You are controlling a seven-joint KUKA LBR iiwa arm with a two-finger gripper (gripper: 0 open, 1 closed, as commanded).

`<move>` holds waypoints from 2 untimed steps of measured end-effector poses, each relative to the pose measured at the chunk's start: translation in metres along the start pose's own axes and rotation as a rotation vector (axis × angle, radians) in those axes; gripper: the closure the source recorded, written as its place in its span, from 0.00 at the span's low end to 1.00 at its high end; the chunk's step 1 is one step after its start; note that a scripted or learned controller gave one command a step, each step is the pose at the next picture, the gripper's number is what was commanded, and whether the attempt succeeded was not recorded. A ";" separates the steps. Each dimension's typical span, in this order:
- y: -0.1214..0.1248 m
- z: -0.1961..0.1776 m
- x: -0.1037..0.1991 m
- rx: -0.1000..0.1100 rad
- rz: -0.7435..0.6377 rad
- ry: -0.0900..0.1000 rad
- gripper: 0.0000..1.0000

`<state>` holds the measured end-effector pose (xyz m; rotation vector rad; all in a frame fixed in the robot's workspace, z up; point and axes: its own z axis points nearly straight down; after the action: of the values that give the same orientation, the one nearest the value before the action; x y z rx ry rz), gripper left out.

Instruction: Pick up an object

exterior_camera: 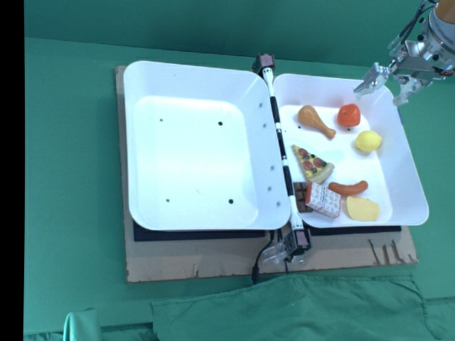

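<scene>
The right bin (408,183) holds several toy foods: a chicken drumstick (316,121), a red tomato (348,115), a yellow lemon (368,141), a pizza slice (312,163), a sausage (348,187), a cheese wedge (362,209) and a red-and-white packet (323,199) beside a small chocolate bar (301,192). My gripper (387,84) hangs above the bin's far right corner, up and to the right of the tomato. It is open, with nothing between its fingers.
The left bin (142,84) lies beside the right one, with a black-and-white divider rail (279,144) between them. Both rest on a cardboard sheet (213,265) over green cloth. A cable clamp (288,246) sits at the rail's near end.
</scene>
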<state>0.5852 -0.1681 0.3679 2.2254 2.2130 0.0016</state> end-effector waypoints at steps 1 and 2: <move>0.000 0.000 0.000 0.000 0.000 0.000 0.00; 0.000 0.052 0.009 0.004 -0.001 0.000 0.00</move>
<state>0.5856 -0.1597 0.3157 2.2262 2.2167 -0.0032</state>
